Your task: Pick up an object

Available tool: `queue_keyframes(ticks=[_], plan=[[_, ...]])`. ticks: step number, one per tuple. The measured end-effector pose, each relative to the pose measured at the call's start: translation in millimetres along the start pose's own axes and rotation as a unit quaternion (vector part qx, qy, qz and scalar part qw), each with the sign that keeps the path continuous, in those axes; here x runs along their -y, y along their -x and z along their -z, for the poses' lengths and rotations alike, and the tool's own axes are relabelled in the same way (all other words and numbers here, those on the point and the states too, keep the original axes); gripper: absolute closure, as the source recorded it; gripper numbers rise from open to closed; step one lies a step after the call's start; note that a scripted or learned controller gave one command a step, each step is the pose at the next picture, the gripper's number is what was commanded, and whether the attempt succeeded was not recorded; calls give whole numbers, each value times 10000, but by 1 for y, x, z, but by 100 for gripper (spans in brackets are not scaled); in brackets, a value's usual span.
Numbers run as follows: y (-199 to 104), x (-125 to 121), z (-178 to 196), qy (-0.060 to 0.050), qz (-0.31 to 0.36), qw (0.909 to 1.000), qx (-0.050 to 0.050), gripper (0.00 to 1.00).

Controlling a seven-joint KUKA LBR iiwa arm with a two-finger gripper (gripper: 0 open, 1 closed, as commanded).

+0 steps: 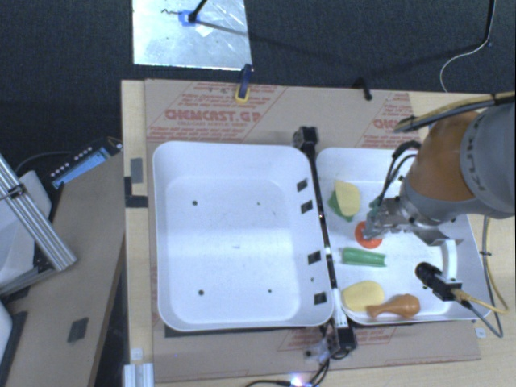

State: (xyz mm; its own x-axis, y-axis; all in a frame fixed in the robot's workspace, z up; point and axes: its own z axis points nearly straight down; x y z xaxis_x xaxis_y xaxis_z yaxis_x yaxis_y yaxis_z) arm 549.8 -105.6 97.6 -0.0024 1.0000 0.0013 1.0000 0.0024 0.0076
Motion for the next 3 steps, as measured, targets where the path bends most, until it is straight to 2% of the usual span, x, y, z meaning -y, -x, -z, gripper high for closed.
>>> queue_keyframes(ticks=[1, 2, 3], plan=[[-44, 20, 133, 37, 32, 10000, 2, 100], [-94, 50, 364, 71, 34, 10000, -5, 100], [-146, 60, 430, 15, 37, 10000, -6, 100]])
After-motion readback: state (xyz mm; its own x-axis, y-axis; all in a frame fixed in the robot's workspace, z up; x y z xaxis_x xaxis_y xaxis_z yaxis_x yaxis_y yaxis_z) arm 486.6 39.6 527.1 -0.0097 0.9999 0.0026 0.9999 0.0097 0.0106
